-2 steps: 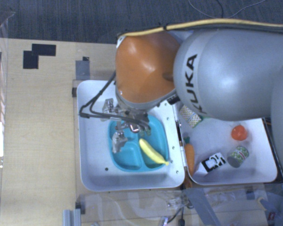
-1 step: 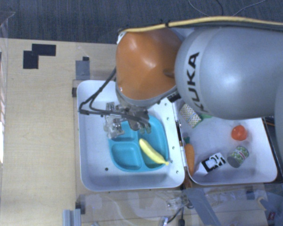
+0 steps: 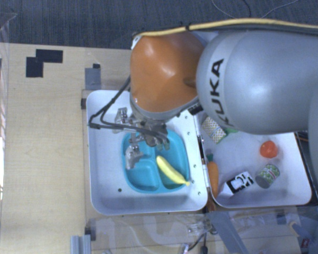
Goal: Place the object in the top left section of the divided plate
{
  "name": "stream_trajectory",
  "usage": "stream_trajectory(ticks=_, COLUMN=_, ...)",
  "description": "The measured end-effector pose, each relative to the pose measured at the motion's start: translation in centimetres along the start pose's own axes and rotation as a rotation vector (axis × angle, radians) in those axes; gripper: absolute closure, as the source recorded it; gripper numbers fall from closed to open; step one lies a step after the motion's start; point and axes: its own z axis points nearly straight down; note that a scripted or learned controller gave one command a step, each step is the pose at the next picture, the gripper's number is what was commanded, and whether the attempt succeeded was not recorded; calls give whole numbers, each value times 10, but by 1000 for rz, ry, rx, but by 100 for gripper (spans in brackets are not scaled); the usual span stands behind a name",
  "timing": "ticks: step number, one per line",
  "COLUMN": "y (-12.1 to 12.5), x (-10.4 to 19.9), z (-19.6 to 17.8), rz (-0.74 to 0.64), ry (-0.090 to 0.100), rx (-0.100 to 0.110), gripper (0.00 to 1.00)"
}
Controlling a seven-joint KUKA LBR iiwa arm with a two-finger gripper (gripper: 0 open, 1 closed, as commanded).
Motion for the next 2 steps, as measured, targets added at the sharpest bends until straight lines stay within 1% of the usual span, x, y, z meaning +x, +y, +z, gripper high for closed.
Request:
stream_trajectory(ticks=1, y=1, x=-2, z=-10, rz=4, ry=-6, rx=-4, gripper=100)
stream_trajectory(ticks=2, y=1, x=-2, z=-9, rz=4, ry=-6, rx=-4, gripper=0)
